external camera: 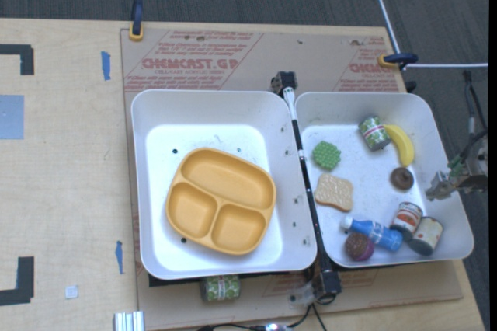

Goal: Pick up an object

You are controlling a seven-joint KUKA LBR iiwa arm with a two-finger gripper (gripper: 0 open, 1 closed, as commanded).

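The gripper point(449, 185) hung at the right bin's point(454, 166) right rim, and I could not tell its state. Candidate objects lay inside that bin; crowding near its lower rim risked a glancing, failed grasp

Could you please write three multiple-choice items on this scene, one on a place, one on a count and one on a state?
1. Where is the banana?
A. in the right bin
B. on the yellow tray
C. on the floor

2. How many compartments does the tray have?
A. two
B. three
C. five

3. How does the blue bottle lie?
A. upright
B. on its side
C. upside down on the tray

Answers:
1. A: it lies near that bin's far right corner, beside a green can.
2. B: one long section and two smaller ones.
3. B: its length runs flat along the bin floor, white cap to the left.
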